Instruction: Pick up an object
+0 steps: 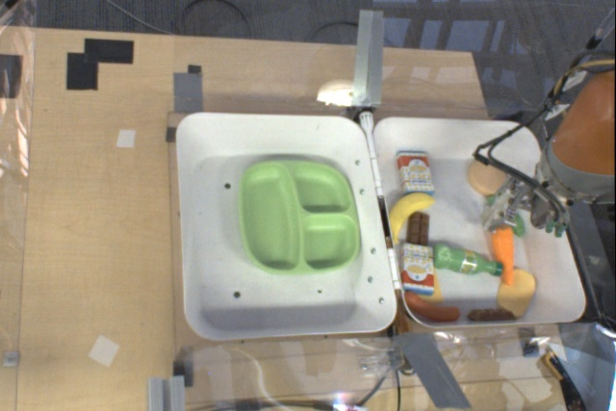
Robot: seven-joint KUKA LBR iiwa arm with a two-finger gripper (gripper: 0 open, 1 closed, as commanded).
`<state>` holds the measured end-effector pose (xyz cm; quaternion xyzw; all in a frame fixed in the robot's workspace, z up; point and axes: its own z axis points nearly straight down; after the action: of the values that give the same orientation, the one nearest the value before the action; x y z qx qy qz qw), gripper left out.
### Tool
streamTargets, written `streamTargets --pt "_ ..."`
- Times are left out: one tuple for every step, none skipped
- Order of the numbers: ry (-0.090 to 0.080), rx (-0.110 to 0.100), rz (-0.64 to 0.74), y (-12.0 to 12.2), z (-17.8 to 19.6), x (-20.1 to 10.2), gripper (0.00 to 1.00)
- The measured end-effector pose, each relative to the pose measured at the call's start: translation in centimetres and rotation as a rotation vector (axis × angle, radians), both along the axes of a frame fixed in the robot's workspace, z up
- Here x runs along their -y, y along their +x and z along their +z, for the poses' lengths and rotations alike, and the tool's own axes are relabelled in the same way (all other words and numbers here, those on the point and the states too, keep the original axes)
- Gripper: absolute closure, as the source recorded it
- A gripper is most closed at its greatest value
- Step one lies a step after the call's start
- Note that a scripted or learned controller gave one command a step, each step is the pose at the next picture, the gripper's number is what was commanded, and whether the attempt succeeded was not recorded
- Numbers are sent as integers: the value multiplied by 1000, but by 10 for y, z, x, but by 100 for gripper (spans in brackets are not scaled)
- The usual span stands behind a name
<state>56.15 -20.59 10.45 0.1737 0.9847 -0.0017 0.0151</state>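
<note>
We see the counter (pixel 96 207), pale wood, carrying two white bins side by side. The left bin (pixel 207 303) holds a green plate (pixel 294 217) with three compartments, lying flat near its middle. The right bin (pixel 568 294) holds the small items. The arm (pixel 587 135), grey with its orange band, comes in from the right and hangs over the right bin's far right side. Below it the gripper (pixel 525 207) sits above the bin floor, just over the carrot's top end; we cannot tell how it is set or whether it has hold of anything.

Among the items, a green bottle (pixel 467 261) lies on its side near the middle of the right bin. A banana (pixel 409 210) lies by the left wall, touching a brown bar (pixel 418 228). One red-and-white box (pixel 414 171) lies above the banana, and another (pixel 418 269) below the bar. A sausage (pixel 433 310) lies along the near wall. A carrot (pixel 504 250) lies just under the gripper, a tan round piece (pixel 484 176) to its upper left, and a yellowish piece (pixel 517 289) below the carrot.
</note>
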Motion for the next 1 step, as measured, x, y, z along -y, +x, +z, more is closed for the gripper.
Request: streamTargets --pt "17 -19 -541 -65 35 -35 100"
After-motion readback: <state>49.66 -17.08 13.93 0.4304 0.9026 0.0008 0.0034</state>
